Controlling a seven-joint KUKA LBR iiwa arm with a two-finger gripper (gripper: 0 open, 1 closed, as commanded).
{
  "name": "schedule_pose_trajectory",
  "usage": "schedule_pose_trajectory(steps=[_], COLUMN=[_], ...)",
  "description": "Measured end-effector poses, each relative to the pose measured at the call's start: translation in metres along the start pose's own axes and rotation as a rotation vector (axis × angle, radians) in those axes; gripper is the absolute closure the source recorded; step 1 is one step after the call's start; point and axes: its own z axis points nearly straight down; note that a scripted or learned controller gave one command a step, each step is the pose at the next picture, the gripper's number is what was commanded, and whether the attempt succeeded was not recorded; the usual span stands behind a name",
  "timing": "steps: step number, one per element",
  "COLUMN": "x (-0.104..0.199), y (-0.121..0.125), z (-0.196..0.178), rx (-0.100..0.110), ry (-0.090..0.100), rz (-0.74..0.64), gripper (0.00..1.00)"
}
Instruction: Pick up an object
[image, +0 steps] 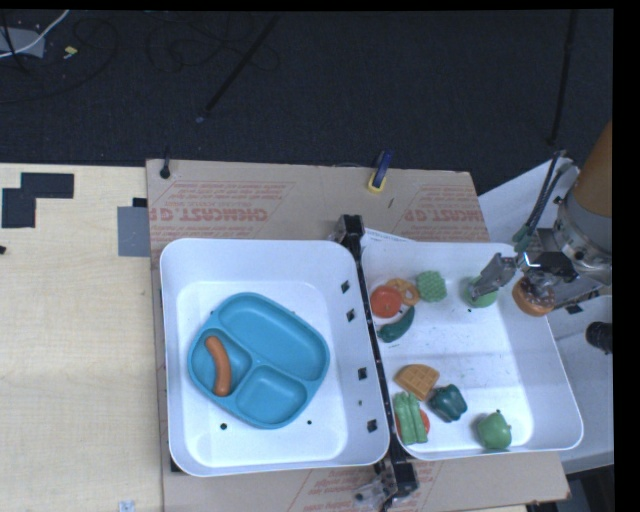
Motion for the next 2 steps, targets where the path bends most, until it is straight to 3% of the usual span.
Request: schedule_pose_trajectory(steps=[2], x=[0.010], y=[0.000], z=[0.092], rx=[0.005], ry=[0.002], rz=[0.003], gripper=[0.00])
